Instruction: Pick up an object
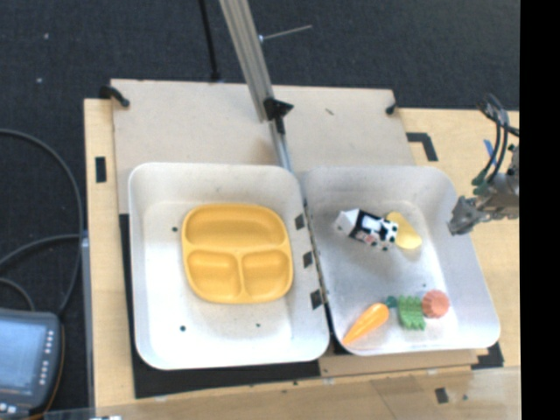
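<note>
The right bin (455, 261) holds a black-and-white cow-patterned carton (367, 228) lying beside a yellow lemon-like piece (405, 234). Near its front edge lie an orange carrot (367, 321), a green block (410, 312) and a reddish round piece (436, 304). My gripper (464, 217) hangs at the bin's right rim, right of the lemon piece and apart from every object. Nothing shows between its fingers, and their spacing is too small to read.
The left bin (157, 199) holds a yellow divided plate (236, 252). An aluminium post (249, 46) rises behind the bins. Cables (499, 143) hang near the wrist at the right. A screen device (26, 357) sits at bottom left.
</note>
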